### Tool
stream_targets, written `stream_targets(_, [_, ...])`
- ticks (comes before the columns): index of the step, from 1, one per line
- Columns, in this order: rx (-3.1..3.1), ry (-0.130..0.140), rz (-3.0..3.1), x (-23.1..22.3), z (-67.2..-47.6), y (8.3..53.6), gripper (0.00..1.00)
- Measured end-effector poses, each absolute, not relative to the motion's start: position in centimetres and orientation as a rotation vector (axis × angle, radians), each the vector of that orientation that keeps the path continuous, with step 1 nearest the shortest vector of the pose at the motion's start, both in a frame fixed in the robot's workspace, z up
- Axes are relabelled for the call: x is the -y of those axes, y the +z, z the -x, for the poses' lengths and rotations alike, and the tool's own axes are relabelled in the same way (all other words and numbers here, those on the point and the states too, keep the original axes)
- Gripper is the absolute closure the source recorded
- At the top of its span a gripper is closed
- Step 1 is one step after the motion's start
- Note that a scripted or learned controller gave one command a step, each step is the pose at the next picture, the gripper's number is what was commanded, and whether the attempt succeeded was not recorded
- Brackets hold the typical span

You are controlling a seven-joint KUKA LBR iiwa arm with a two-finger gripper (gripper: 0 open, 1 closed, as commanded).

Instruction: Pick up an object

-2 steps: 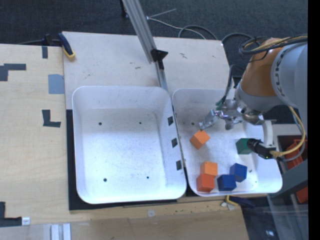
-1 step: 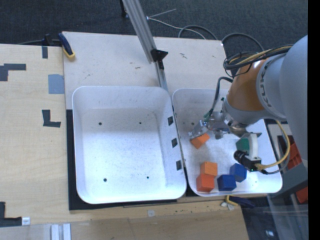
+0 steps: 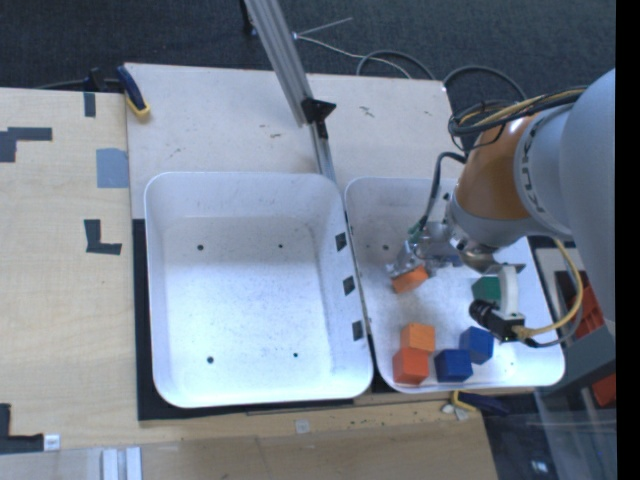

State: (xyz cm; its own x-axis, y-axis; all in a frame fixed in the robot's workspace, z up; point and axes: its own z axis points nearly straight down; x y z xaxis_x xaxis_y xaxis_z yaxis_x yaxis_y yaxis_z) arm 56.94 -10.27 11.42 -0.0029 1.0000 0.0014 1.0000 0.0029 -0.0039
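hovering in the right bin, the pincer is seen just above an orange block; its opening cannot be told.

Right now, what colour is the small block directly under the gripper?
Orange: small block beneath the gripper, camera view.

Pale wooden bench on dark carpet.
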Motion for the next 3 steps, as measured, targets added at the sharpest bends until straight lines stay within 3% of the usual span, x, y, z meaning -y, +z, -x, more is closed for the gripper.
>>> stream_targets(1, [2.227, -0.005, 2.223, 10.9, -57.0, 20.9, 1.0])
stream_targets(2, [2.229, -0.003, 2.211, 4.3, -52.7, 25.3, 1.0])
stream_targets(3, [2.222, 0.003, 2.219, 6.1, -54.0, 24.7, 1.0])
